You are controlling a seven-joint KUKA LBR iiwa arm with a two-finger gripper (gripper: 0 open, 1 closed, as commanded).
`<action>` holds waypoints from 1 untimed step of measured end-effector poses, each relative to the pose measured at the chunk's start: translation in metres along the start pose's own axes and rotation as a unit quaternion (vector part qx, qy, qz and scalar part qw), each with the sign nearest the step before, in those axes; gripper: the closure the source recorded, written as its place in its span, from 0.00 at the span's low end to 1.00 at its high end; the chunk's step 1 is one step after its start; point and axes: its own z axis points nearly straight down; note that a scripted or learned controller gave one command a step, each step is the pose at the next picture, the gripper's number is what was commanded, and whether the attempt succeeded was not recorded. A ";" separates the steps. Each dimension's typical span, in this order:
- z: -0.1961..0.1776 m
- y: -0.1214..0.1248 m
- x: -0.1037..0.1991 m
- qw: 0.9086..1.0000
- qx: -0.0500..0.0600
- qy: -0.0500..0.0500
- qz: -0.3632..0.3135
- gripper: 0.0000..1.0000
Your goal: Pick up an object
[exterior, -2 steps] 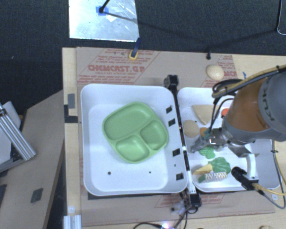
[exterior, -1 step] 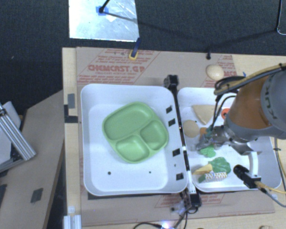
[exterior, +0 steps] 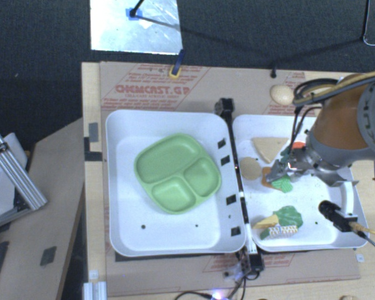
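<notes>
My gripper [exterior: 281, 175] is down in the right bin [exterior: 347, 239], right at a green piece [exterior: 283, 184]. Honestly can't tell whether it's clamped.

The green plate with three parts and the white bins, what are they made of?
The green plate looks like smooth, molded plastic, with soft rounded dividers and an even matte color. The white bins also look like plastic, thin and slightly glossy, though painted metal cannot be ruled out.

Open floor [exterior: 144, 220] around green plate [exterior: 177, 172]
</notes>
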 end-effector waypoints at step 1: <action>-0.050 -0.008 -0.006 1.000 0.002 0.000 0.000 1.00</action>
